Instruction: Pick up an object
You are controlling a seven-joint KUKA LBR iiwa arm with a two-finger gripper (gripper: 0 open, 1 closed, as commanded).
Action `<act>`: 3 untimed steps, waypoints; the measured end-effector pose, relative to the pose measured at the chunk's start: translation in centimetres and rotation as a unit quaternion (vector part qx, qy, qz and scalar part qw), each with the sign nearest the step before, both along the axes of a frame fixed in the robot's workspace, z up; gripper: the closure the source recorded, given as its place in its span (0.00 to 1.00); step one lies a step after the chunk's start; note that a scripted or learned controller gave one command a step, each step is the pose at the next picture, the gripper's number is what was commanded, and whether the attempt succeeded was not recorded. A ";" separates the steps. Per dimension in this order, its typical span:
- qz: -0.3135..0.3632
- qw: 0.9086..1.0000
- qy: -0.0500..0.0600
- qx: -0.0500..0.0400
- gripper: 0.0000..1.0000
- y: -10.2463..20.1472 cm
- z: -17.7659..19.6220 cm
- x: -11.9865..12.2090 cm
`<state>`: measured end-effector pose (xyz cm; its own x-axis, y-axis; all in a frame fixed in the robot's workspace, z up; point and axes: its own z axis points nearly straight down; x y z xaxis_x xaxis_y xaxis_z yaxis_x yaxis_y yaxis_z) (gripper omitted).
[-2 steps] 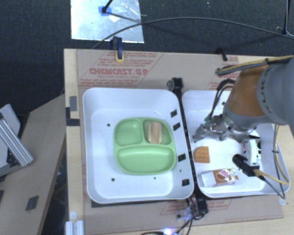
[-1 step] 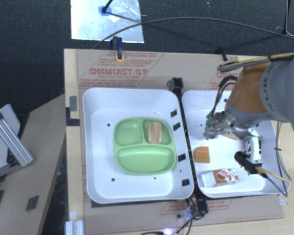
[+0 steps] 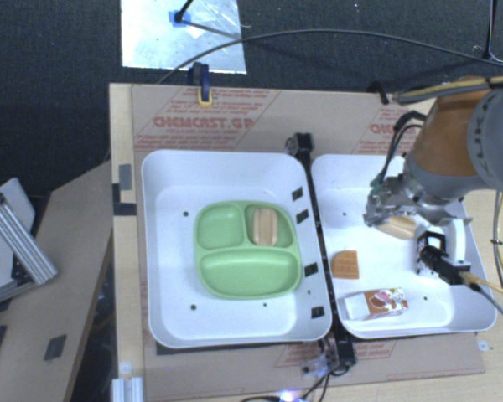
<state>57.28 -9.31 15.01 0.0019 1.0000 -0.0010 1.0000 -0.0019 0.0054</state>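
The gripper (image 3: 389,210) sits low in the right bin (image 3: 465,312) over a tan bun-like object (image 3: 399,226), apparently at the grasp step, its fingers' state impossible to tell, so the next move likely calls for a secure close, then a straight lift.

The two white bins (image 3: 235,170) looked like smooth plastic with a soft shine, and the green divided plate (image 3: 247,262) in the left one had the same smooth plastic look, a little glossy. The bench board (image 3: 235,111) under them seemed to be matt brown cardboard with red print, while the sheet (image 3: 180,23) behind it was shiny like foil. The small carton (image 3: 377,303) appeared to be glossy printed paper, and the arm (image 3: 474,141) had a smooth grey and orange finish.
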 end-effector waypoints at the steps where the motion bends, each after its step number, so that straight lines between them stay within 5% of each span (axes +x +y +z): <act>1: 0.003 1.000 -0.001 0.000 1.00 -0.3 6.4 0.3; 2: 0.003 1.000 -0.001 0.000 1.00 -0.3 12.9 0.5; 3: 0.003 1.000 0.001 0.000 1.00 -0.3 12.7 0.6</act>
<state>57.86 -9.64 27.69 -0.0050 1.0000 -0.0009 1.0000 0.0050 0.0033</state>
